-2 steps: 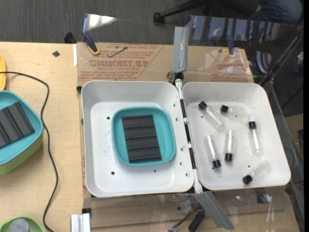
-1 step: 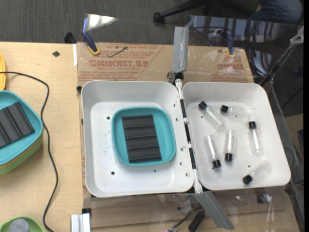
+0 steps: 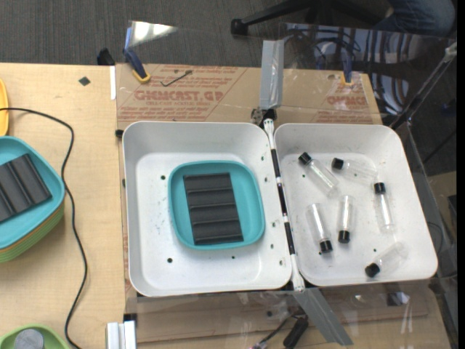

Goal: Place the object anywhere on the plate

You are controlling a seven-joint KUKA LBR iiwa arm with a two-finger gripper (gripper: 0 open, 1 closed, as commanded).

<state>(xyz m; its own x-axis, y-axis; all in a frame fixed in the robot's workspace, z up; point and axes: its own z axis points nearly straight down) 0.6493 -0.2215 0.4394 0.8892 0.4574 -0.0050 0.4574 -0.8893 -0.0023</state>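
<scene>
At the far left edge a stack of teal plates is cut off by the frame, with a dark ridged insert lying in the top one. A black cable loops across the wooden bench beside it. A greenish round thing in the bottom left corner is too cropped to identify.

The left bin holds a teal plate, rounded and square, lying flat near the bin's middle. A black ridged block covers most of the plate's floor.

Behind both bins lies a cardboard sheet with red print, only partly legible.

The right bin touches the left one along a shared rim. In it lie six clear vials with black caps, all on their sides and pointing different ways: one near the top left, one beside it, one toward the right wall, two near the middle, and one at the bottom right. Their glass bodies nearly vanish against the white floor, so the caps mark them best. These are the task's objects, well apart from the plate.
</scene>
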